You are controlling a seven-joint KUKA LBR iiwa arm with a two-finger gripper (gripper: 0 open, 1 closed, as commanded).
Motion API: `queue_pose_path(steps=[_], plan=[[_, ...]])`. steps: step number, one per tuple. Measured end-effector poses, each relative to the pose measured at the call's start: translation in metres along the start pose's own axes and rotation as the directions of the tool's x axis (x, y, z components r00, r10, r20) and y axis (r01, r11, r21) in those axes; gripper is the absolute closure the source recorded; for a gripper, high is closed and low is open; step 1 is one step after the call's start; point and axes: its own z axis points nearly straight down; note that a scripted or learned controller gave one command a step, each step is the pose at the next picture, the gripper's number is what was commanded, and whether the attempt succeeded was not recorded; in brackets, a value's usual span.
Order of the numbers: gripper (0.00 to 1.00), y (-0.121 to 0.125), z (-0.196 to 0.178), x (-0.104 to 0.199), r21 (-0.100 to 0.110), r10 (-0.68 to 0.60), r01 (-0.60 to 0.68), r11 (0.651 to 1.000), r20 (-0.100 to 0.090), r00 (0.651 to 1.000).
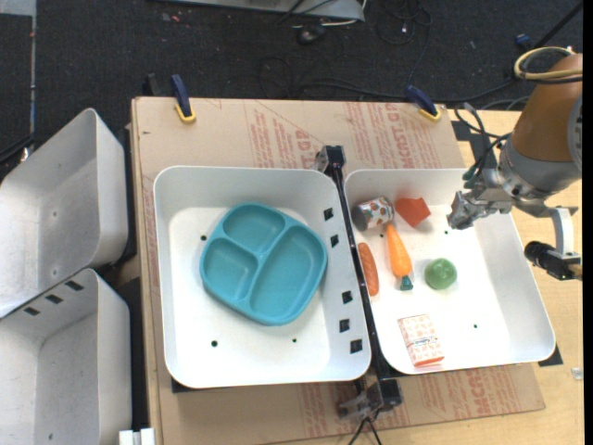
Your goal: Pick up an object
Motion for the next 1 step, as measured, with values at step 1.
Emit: queue_pose_path(steps=[1], plan=[[1.00, -0.0049, -0.0613, -0.0035, 0.000, 0.000, 0.000, 1.000, 0.000, 1.000]])
